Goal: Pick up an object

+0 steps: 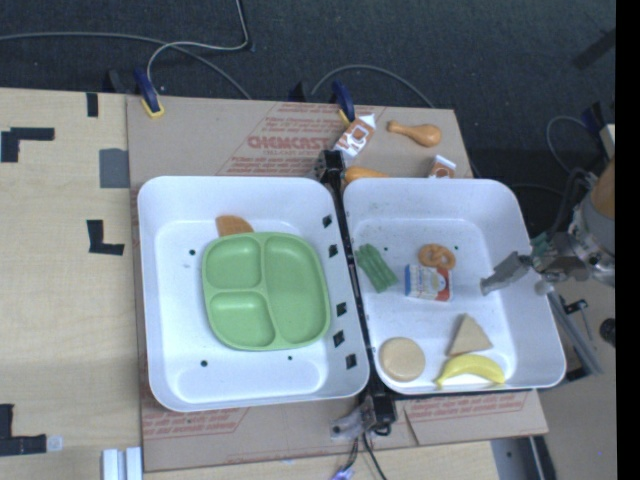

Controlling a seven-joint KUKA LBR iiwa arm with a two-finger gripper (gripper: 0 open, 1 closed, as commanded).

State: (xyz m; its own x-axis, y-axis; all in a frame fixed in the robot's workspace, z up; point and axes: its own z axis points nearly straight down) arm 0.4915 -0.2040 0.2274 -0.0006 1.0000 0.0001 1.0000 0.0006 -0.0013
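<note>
1. Objects for picking all lie in the right bin (500, 200); none of them is between the gripper's parts.
2. Left bin (165, 268) holds a green divided plate (266, 290), with a small orange piece (234, 225) touching its rim at 11 o'clock.
3. Grey arm (585, 253) enters from 3 o'clock. The gripper (505, 271) is over the right bin's 3 o'clock side, apart from every object. Whether it is open or closed I cannot tell.
4. Banana (470, 370) lies at 5 o'clock in the right bin, with its long axis running from 9 to 3 o'clock.
5. Tan wedge (468, 336) sits just above the banana, its tip pointing to 12 o'clock.
6. Round tan disc (402, 358) lies flat at 9 o'clock from the banana, near it.
7. White packet (428, 282) is near the bin's middle.
8. Green block (377, 266) lies at 9 o'clock from the packet, with its long axis from 11 to 5 o'clock.
9. Orange ring-like piece (437, 257) touches the packet's 12 o'clock edge.
</note>
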